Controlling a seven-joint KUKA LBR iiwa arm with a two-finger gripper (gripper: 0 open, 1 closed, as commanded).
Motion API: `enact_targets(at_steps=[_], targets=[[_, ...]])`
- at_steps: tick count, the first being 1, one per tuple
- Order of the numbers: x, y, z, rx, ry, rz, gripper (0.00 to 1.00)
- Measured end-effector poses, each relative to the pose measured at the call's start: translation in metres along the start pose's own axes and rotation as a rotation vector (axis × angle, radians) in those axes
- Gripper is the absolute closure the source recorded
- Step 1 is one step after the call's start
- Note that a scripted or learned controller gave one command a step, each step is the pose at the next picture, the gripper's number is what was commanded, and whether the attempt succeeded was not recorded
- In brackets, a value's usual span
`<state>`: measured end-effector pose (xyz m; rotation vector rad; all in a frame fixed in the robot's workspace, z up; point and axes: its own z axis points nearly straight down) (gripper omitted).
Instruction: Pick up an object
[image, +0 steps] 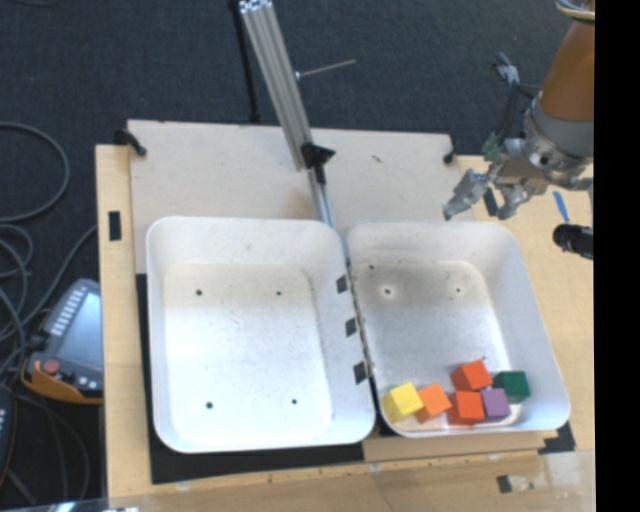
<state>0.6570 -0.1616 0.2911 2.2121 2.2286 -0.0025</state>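
Note:
Several small blocks lie bunched in the near corner of the right bin (520, 270): a yellow block (404, 400), an orange block (434, 400), two red-orange blocks (471, 377) (467, 407), a purple block (496, 403) and a green block (513, 384). My gripper (480, 196) hangs above the far right rim of that bin, well away from the blocks. Its fingers (458, 197) stand spread apart with nothing between them.
The left bin (160, 300) sits beside the right one, their rims meeting at the middle. A slanted aluminium post (285, 90) rises behind the bins. Cables and a handheld pendant (70, 335) lie off the bench at left.

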Motion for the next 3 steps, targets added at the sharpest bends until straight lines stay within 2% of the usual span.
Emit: enact_targets(at_steps=[2, 3], targets=[[0.0, 0.0, 0.0, 0.0, 0.0, -0.001, 0.0], [-0.001, 0.001, -0.012, -0.002, -0.003, -0.006, 1.0]])
